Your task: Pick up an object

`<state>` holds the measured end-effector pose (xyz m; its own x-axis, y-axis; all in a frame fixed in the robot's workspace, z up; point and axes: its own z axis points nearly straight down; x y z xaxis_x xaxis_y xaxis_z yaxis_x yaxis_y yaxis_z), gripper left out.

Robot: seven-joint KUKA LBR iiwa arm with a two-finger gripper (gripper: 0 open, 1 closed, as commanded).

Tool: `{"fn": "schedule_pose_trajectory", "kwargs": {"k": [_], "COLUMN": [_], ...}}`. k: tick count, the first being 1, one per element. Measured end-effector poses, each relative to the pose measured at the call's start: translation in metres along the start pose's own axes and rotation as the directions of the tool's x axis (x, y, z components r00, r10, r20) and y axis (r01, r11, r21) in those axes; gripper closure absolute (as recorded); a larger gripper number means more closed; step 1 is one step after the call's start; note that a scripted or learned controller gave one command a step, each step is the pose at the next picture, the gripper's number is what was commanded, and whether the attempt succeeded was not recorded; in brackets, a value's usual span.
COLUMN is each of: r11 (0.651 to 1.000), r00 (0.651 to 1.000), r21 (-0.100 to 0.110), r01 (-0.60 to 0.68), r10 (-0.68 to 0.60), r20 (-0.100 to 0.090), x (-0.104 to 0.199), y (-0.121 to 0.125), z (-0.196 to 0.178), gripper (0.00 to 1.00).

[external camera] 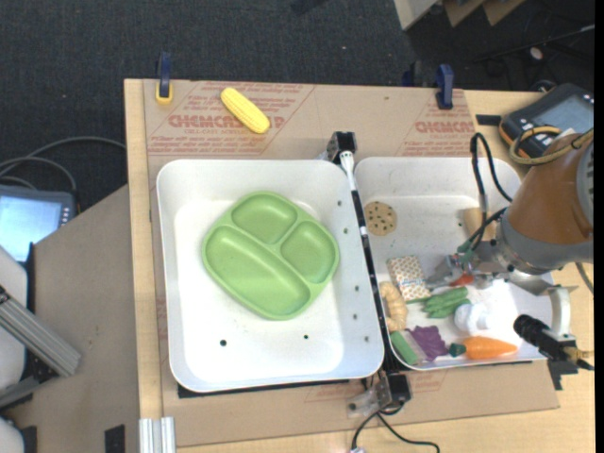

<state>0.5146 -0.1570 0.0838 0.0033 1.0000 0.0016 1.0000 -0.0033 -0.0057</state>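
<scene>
Two shallow white bins sit side by side on a cardboard-covered bench (283, 111). The left bin (189, 281) holds a single item: a green divided plate (269, 253) with three compartments, lying flat near the bin's centre. The right bin (415, 173) holds a cluster of small objects gathered in its near half. A round brown cookie (379, 217) lies apart from the rest, close to the bin's left wall. Nearer the camera along that wall are a patterned cracker-like square (408, 273), a tan knobbly piece (394, 302), a green pea pod (445, 301), a purple bunch of grapes (428, 340) beside a dark green piece (403, 346), and an orange carrot (489, 348) at the near rim. A white rounded object (477, 317) lies between the pea pod and the carrot. The arm (552, 210), grey with an orange band, reaches in from the right, and its gripper (460, 270) is lowered among the objects just above the pea pod; whether its fingers are spread or pressed together cannot be told, and no object is visibly between them. Outside the bins, a yellow corn cob (244, 109) rests on the cardboard behind the left bin.
</scene>
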Motion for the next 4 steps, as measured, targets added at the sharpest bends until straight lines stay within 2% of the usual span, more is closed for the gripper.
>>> {"fn": "schedule_pose_trajectory", "kwargs": {"k": [1, 2, 3, 4], "r11": [1.000, 1.000, 1.000, 1.000], "r00": [1.000, 1.000, 1.000, 1.000], "r21": [-0.012, -0.005, -0.007, -0.013], "r01": [0.006, 0.003, 0.006, 0.011], "r10": [-0.006, -0.003, -0.006, -0.011], "r20": [0.004, -0.010, 0.000, 0.003], "x": [-0.002, -0.065, -0.065, -0.022], "y": [0.053, -0.001, 0.000, 0.075], "z": [-0.002, -0.002, -0.012, -0.001], "gripper": [0.00, 0.00, 1.00, 1.00]}}
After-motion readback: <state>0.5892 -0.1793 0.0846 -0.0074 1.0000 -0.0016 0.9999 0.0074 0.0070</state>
